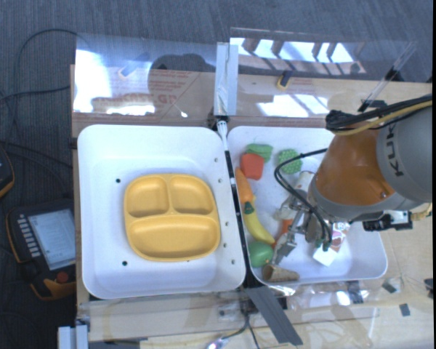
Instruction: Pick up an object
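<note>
Grey arm with orange band (352, 169) reaching in from the right, low over right shallow white bin (363, 264); jaws (299, 230) down among the toys, opening hard to read from this angle, cannot tell wide or narrow, nothing seen clearly between them. Candidate objects clustered along the bin's left side: yellow plastic banana (256, 224), green round toy (259, 253) just below it, orange carrot-like piece (244, 186), red block (252, 166) touching green piece (259, 150), bumpy green toy (290, 160) further right, small white tag-like item (324, 255) and brown piece (277, 272) near the bin's front. Probably mid-descent on a grasp. Best done by centring over one item apart from neighbours, closing squarely across its narrow width, lifting straight up; clutter risks a pinch on two things or a slip. Left shallow white bin (102, 158) carrying yellow three-compartment plastic tray (172, 216). Bench wooden, clear panels behind bins, dark grey carpet around, handheld pendant (42, 240) on floor at left.
</note>
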### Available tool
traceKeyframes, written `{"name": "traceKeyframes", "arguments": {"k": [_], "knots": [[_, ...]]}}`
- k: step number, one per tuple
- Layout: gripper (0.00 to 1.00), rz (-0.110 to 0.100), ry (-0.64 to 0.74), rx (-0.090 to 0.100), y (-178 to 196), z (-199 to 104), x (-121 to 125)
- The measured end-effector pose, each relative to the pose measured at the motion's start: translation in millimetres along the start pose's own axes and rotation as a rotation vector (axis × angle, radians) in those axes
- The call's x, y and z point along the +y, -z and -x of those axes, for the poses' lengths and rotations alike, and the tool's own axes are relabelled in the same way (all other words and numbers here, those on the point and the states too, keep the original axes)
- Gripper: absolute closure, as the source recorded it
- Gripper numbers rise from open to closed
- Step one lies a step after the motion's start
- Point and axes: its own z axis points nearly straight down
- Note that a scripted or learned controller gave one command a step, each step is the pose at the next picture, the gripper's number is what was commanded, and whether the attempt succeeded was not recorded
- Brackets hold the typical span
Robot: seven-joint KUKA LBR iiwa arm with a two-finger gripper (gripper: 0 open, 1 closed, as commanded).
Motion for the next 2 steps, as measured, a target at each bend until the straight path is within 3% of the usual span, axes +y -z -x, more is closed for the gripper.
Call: {"name": "traceKeyframes", "arguments": {"k": [1,2], "knots": [[1.0,0.001,0.001,-0.001,10,1,1],[1.0,0.0,-0.049,0.016,165,70,-49]]}}
